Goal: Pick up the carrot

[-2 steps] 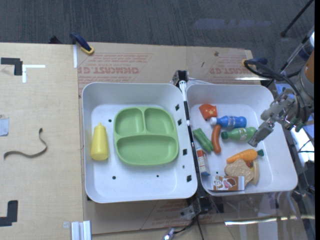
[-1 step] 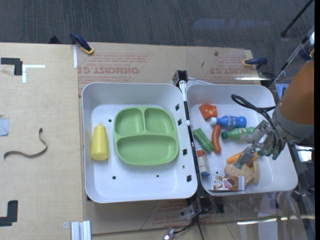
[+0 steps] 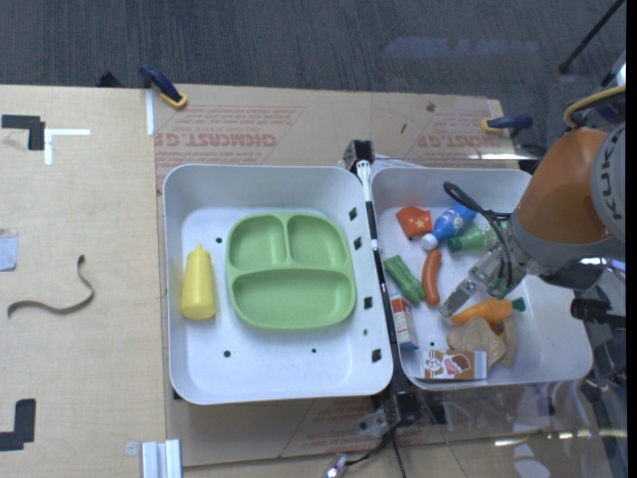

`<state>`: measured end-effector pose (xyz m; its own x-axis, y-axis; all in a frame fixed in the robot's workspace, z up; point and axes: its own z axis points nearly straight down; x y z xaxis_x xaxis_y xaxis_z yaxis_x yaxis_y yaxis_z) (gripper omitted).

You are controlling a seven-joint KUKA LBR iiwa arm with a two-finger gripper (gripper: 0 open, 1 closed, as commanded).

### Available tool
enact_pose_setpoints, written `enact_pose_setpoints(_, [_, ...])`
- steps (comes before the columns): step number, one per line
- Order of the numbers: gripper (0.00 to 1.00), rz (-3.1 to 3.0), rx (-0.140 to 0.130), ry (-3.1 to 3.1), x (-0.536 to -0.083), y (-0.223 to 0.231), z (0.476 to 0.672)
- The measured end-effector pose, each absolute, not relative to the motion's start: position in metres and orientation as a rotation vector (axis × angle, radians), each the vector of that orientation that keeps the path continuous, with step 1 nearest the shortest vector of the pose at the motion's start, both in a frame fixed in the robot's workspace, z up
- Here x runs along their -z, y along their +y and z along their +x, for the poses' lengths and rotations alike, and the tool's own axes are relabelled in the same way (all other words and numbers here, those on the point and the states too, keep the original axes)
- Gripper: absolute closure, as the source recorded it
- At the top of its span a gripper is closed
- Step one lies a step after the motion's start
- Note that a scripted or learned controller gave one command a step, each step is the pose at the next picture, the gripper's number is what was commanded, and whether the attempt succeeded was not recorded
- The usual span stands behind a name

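Observation:
The carrot [image 3: 482,312] is orange with a green tip. It lies in the right bin [image 3: 557,352], towards the front, resting against a slice of bread [image 3: 478,343]. My gripper [image 3: 464,294] hangs low over the right bin, directly above the carrot's left end and very close to it. Whether it touches the carrot is unclear. The grey arm with its orange band [image 3: 562,202] reaches in from the right.
Around the gripper lie a red sausage [image 3: 430,276], a green pickle [image 3: 404,279], a red piece [image 3: 413,221], a blue bottle [image 3: 454,223] and a small carton [image 3: 454,364]. The left bin [image 3: 189,366] holds a green divided plate [image 3: 292,270] and a yellow bottle [image 3: 198,283].

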<state>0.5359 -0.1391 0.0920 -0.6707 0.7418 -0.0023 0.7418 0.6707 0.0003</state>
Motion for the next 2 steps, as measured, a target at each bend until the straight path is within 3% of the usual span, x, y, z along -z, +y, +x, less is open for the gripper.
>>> enact_pose_setpoints(1, [1.00, 1.270, 0.003, 2.869, -0.1013, -0.1392, 0.5368])
enact_pose_setpoints(2, [0.00, 1.270, 0.003, 2.869, -0.1012, -0.1391, 0.5368])
